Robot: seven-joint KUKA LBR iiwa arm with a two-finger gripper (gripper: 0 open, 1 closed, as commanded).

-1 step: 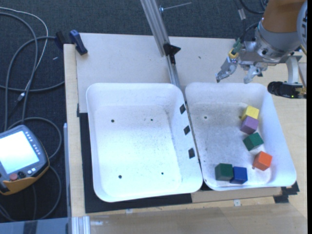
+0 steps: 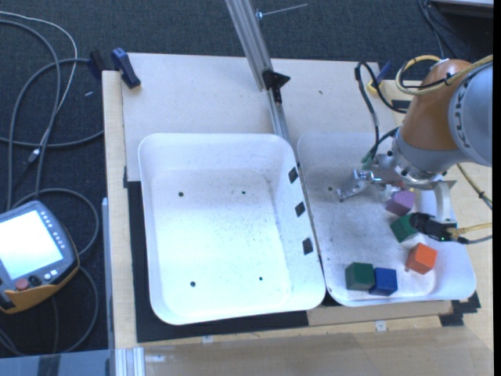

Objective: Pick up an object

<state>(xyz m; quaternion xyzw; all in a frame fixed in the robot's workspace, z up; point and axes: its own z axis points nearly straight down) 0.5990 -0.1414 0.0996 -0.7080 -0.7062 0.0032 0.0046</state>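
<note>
Hovering over the right bin (image 2: 337,233), the gripper (image 2: 350,188) hangs low at the arm's nine o'clock; whether its fingers are spread or closed, I cannot tell.
Blocks lie at the bin's four o'clock: purple block (image 2: 401,202), dark green block (image 2: 404,228), orange block (image 2: 421,258), green block (image 2: 359,276) touching blue block (image 2: 384,280).

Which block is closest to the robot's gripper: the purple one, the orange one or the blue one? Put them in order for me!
Measured from the gripper in the right bin, in the camera view:
1. Purple block, nearest, just to the gripper's right.
2. Orange block, farther toward the bin's lower right.
3. Blue block, farthest, at the bin's bottom edge beside a green block.
The orange and blue blocks are fairly close to call.
</note>
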